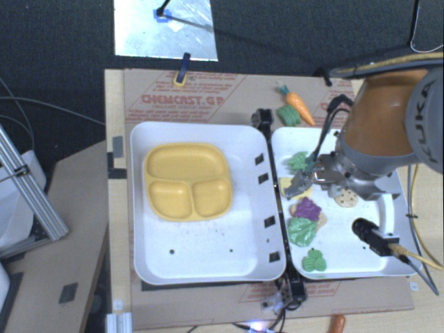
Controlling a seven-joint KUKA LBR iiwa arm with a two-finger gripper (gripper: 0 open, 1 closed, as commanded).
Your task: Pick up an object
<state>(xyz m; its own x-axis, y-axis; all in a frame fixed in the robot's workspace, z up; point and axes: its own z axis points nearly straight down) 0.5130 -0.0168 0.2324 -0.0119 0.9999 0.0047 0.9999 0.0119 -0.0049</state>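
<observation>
Nearest the camera, at about six o'clock in the right bin (333, 269), sits a green leafy toy vegetable (314, 260), on its own and clear of the arm. Just above it lies a larger green lettuce-like piece (301, 232) with a purple cabbage-like piece (307, 209) touching its upper edge; the two overlap, so closing on one would likely drag the other. The gripper (300, 184) hangs directly over this cluster at the bin's left side, near the dividing wall; its dark fingers blur into the toys beneath, so I cannot tell how far the jaws stand apart or whether anything sits between them. A brown speckled cookie-like disc (345, 198) lies at about three o'clock of the gripper, partly under the wrist. Another green leafy piece (299, 161) lies at twelve o'clock of the gripper, just beside it. Judgement: the purple piece is the likely target; a good grasp wants the fingers straddling its narrow axis, descending straight, keeping off the bin wall at nine o'clock. Risk: a pinch on the soft lettuce edge alone may slip. The left bin (146, 255) holds a yellow divided plate (187, 180). Farthest, on the cardboard beyond the bins, a toy carrot (300, 103) with a green piece (287, 115) beside it.
</observation>
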